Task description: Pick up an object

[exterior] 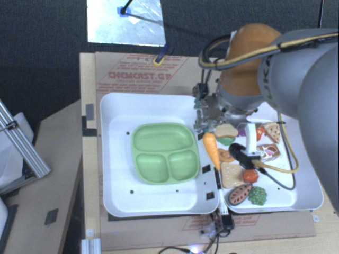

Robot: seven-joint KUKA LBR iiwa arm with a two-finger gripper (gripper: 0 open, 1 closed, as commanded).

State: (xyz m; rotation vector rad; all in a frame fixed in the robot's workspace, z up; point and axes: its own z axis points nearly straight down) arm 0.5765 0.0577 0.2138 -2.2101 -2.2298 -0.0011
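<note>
The grey arm's two-finger gripper (205,121) hovers; its jaw state cannot be told. Just below lies the long orange plastic carrot (212,149), pointing away from them.

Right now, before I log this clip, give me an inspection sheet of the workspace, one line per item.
Surface: two white bins side by side, left bin and right bin, on a cardboard sheet.
Job's things: toy food piled in the right bin, including a carrot, bread slice, tomato, broccoli and pizza slice.
Clutter: green divided plate in the left bin, its compartments bare.
Hand: hand low over the right bin's far left corner, above the carrot; finger state unclear.
Cables: yellow cable looping over the food; dark hoses at the wrist.
Surroundings: foil sheet behind the bench.
</note>
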